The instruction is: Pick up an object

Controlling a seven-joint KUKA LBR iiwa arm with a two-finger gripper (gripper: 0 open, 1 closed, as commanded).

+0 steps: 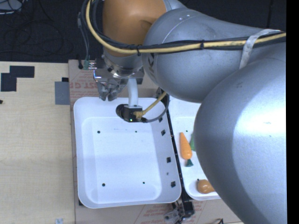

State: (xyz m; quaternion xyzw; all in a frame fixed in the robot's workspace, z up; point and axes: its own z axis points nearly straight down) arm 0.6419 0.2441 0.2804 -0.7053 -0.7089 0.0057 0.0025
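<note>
The pale table stretches away on the left, and beside it sits the left bin, with nothing worth grasping visible on its white floor. The end effector hangs over that bin's far left corner, close to the rim, and the slanted view does not show whether it is open or closed. The likely targets lie further right, in the right bin: an orange carrot-shaped toy lies lengthwise near the bin's left wall with its dark green tip pointing toward the near side, and a rounded orange-brown piece sits near the bin's near edge, well apart from the carrot. The bulk of the grey arm hides much of that bin, so more may lie beneath it. To do the step well, the arm would probably need to travel right across the divider between the bins at a safe height, centre over one chosen thing and descend straight down. The carrot looks like the easier grasp if it is taken across its narrow width, but it lies close to the wall, so the side nearest the wall could catch the rim. The rounded piece may roll or squirt out under an off-centre pinch.
</note>
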